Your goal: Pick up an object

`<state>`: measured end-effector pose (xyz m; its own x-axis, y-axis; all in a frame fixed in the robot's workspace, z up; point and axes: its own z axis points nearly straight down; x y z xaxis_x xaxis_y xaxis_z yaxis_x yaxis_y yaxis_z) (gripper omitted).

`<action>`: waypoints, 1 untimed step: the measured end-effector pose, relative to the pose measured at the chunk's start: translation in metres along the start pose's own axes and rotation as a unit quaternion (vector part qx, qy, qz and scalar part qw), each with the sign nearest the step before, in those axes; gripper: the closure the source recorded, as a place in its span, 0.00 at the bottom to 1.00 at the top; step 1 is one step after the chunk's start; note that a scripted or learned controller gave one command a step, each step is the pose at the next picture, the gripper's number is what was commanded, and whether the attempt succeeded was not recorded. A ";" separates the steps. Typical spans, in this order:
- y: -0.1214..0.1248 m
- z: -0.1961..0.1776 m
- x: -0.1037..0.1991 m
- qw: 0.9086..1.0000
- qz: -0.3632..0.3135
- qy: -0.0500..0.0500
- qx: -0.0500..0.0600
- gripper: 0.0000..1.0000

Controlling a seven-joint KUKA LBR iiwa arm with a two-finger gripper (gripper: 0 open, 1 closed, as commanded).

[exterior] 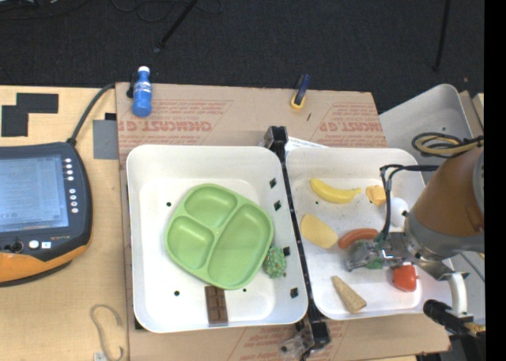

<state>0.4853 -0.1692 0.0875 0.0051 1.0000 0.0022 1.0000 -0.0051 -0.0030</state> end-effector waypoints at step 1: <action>0.000 -0.011 -0.002 1.000 0.004 0.000 0.000 1.00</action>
